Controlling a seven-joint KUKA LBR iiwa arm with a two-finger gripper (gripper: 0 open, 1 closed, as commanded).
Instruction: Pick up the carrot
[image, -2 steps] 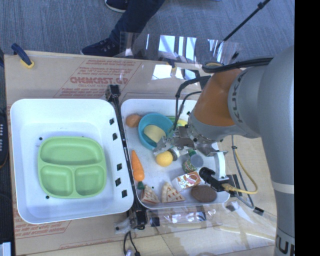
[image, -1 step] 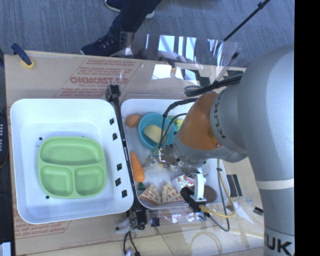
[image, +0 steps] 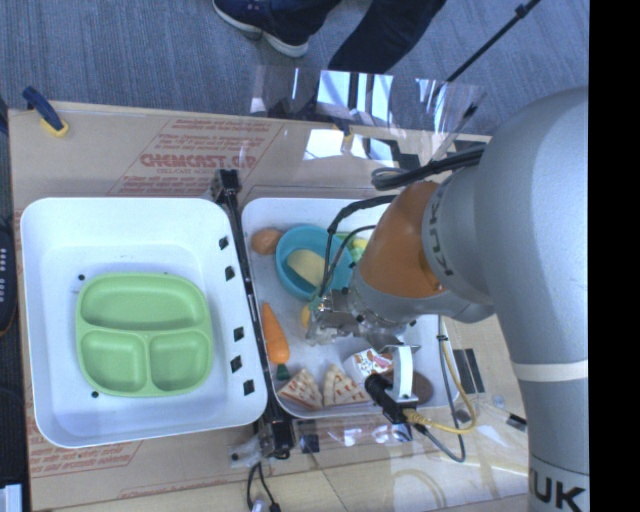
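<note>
The carrot (image: 275, 335) is a short orange piece lying lengthwise along the left wall of the right bin (image: 258, 222). My gripper (image: 328, 322) hangs over the middle of that bin, a little to the right of the carrot and apart from it. The grey arm with its orange band (image: 400, 250) covers the right part of the bin. Nothing is visibly held.
The right bin also holds a blue bowl (image: 305, 262) with a yellow item, a brown round item (image: 265, 240) at the back left, two sandwich wedges (image: 320, 387) at the front and a white packet (image: 372, 362). A green divided plate (image: 145, 335) lies in the left bin (image: 40, 230).
</note>
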